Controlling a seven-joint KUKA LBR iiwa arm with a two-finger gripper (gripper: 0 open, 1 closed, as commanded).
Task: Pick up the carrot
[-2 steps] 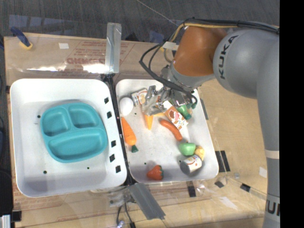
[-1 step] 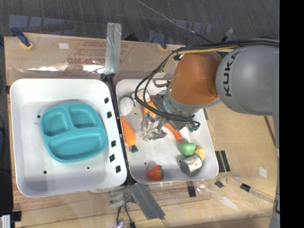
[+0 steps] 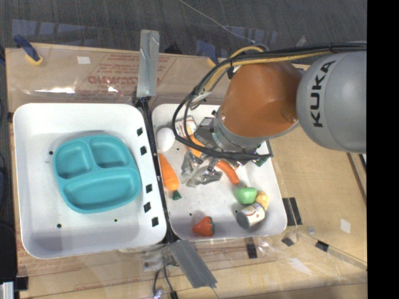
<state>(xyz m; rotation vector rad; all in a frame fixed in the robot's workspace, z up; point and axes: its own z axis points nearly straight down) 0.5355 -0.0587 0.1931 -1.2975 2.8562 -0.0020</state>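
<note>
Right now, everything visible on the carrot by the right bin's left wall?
The carrot is orange, tapered, smooth like plastic, with a small dark green stub at its lower end. It lies flat on the floor of the right bin, running lengthwise alongside the left wall, wide end toward the white egg-like object. The gripper hangs just to its right, not holding it; contact is unclear.
</note>
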